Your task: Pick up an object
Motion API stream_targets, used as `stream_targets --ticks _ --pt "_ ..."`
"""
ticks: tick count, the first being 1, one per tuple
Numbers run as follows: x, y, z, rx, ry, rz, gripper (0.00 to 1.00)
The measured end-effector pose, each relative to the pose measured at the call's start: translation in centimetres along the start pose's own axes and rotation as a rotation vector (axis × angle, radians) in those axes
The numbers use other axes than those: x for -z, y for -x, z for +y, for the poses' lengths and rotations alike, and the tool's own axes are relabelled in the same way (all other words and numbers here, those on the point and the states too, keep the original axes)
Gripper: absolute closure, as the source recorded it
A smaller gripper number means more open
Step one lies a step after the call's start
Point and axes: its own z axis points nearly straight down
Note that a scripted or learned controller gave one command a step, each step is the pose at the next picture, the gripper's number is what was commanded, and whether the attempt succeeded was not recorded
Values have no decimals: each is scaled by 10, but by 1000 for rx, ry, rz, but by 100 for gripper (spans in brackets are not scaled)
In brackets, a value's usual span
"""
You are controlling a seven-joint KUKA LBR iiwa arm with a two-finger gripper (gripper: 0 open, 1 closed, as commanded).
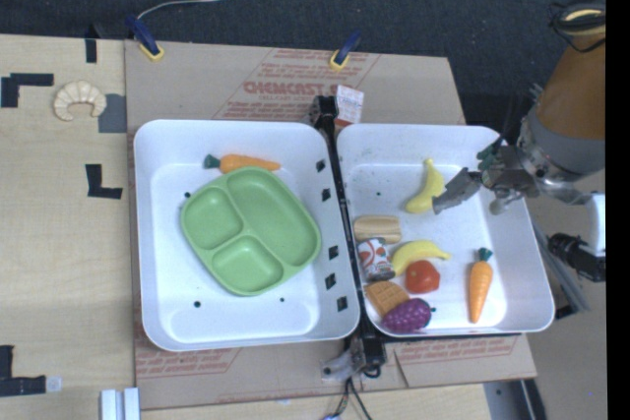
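Over the right bin point(512, 241), the hand point(471, 187) hangs by the far right corner; whether it is wide or narrow cannot be told. Nothing shows between its tips. Just left of it lies a yellow banana point(425, 188). Nearer the front sit a second banana point(418, 253), a tomato point(422, 276), a carrot point(478, 283) and purple grapes point(406, 315). The left bin point(157, 241) holds a green divided plate point(250, 229)
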Motion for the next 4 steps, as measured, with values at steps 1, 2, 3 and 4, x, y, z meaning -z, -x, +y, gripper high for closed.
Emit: stream_targets --ticks 1,2,3,4 --pt "-119 9 84 0 -4 0 0" --pt "-176 16 98 0 3 -1 0" --pt "-166 17 98 0 6 -4 100" --pt "-167 17 98 0 5 -4 0"
